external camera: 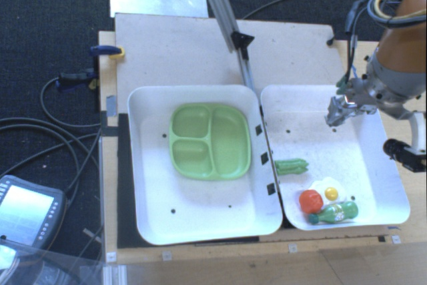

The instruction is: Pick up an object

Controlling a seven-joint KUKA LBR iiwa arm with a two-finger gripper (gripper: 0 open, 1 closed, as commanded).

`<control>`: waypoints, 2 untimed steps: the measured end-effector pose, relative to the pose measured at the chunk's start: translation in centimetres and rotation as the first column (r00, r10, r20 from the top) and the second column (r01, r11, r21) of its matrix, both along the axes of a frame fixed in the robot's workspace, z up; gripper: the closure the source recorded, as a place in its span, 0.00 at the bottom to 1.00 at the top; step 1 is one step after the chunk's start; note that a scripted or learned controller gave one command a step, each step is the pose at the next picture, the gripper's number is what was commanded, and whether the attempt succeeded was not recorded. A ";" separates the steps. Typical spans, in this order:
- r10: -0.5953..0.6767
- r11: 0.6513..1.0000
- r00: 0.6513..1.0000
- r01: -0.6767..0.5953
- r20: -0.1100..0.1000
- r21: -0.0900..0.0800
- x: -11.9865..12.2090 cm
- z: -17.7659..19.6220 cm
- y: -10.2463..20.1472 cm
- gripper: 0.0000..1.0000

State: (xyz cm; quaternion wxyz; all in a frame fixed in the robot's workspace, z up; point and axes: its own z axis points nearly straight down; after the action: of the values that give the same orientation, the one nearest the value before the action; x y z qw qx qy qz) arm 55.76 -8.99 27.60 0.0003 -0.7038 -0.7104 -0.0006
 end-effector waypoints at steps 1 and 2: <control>0.001 1.000 1.000 -0.001 0.000 0.001 0.0 -1.7 5.4 1.00; 0.002 1.000 1.000 -0.002 0.001 0.001 -0.3 -1.8 10.2 1.00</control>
State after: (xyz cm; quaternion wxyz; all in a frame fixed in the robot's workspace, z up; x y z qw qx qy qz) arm 55.43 1.25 25.76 0.0005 -0.7032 -0.7110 -0.0012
